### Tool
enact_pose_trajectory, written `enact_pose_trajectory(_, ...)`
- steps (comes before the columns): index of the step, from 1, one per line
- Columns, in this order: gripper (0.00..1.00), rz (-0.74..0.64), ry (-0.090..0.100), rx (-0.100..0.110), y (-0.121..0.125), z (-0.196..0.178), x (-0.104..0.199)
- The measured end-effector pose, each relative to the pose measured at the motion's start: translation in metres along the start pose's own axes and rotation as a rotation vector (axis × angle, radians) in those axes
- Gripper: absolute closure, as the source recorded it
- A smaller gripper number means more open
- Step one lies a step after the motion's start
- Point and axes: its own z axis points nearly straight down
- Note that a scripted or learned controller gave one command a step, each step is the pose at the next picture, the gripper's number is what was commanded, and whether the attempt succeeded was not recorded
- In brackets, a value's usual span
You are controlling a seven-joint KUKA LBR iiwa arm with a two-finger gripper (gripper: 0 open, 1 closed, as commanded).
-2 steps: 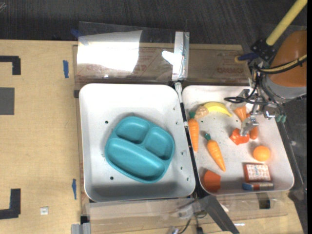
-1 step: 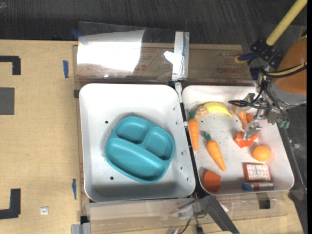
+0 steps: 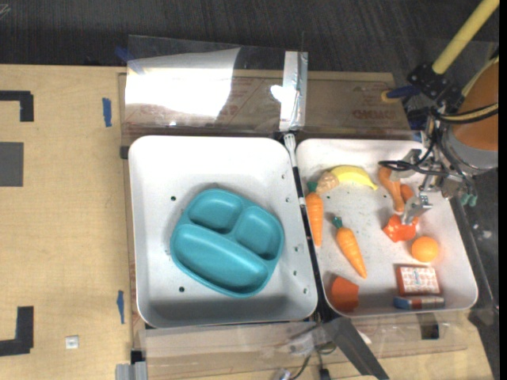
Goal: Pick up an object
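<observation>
A: Desk (image 3: 55,212) carries two white bins. Left bin (image 3: 150,172) holds a teal divided plate (image 3: 227,241). Right bin (image 3: 463,275) has the loose items — a banana (image 3: 352,176), two carrots (image 3: 315,218) (image 3: 350,248), an orange ball (image 3: 425,248), a small printed box (image 3: 417,279), and a round orange piece at the near edge (image 3: 344,290).

B: And the arm?

A: Reaches in from the right, orange band up at the frame edge. The pincer (image 3: 417,204) hangs low over the right bin's far-right part, tip pointing down at a small red-orange object (image 3: 400,228) that lies on the bin floor just left of the orange ball.

B: Gripping it?

A: Can't tell. The tip sits at or just above the red-orange object, but the view is too small and cluttered with cables to show whether the pincer is spread or closed — and nothing is plainly caught in it.

B: So progress?

A: My read: approach is done, the lift is not. The object looks to be resting on the bin floor, not raised. Left to do — secure a grip and carry it clear of the bin.
</observation>
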Motion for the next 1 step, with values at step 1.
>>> enact_pose_trajectory(1,0.0,0.117,0.033,-0.005,-0.0084,0.0154,-0.0105)
